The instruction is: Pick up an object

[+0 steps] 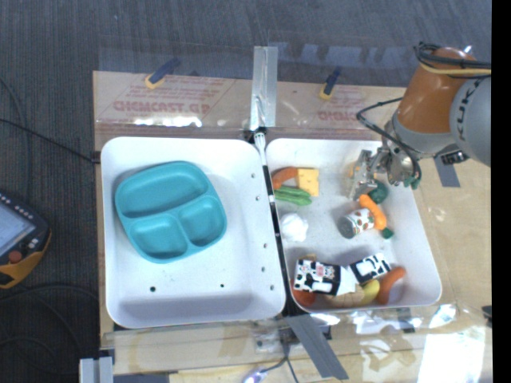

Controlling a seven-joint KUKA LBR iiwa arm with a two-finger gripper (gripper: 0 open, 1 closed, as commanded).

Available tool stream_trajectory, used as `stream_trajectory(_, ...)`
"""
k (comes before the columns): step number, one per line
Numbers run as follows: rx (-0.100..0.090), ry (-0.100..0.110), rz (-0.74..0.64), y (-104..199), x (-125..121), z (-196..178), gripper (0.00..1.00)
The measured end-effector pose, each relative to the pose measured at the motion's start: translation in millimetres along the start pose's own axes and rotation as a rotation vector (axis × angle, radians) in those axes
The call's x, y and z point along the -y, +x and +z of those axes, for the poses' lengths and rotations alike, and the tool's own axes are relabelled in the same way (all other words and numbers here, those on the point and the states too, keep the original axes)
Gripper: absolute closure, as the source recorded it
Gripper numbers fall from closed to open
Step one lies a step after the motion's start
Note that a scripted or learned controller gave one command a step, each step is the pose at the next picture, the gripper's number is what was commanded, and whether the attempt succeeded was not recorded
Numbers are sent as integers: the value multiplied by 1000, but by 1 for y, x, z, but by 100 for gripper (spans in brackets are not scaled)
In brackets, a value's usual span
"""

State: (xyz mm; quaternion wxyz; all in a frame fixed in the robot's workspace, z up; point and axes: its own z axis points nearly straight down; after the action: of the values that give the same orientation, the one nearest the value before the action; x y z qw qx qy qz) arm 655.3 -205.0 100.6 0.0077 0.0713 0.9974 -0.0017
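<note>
Currently the claw (369, 174) is hanging low over the far right corner of the right bin (423, 250); whether it is spread or pressed together cannot be told at this slant.

- Carrot toy (374, 211): orange with a green tip, lying just near of the claw, likeliest target. Judged light, stiff, smooth plastic; liable to roll, so best taken across its narrow middle.
- Small grey can (352, 224): touching the carrot's left side; judged rigid and slippery.
- White ball (294, 227): lying left, by the divider.
- Yellow cheese wedge (307, 182) and green pod (292, 196): sitting at far left.
- Cow-patterned block (317, 277): black and white, piled with other toys along the near wall.
- Left bin (128, 294): holding a teal divided tray (169, 209).
- Cardboard sheet (172, 102) on the desk: bearing faint red print, not legible.
</note>
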Motion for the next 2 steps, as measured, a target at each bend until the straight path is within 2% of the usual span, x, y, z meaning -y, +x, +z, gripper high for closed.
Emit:
stream_trajectory(1, 0, 0, 0, 0, 0, 0, 0)
stream_trajectory(2, -4, -1, 13, 45, 6, 10, 0)
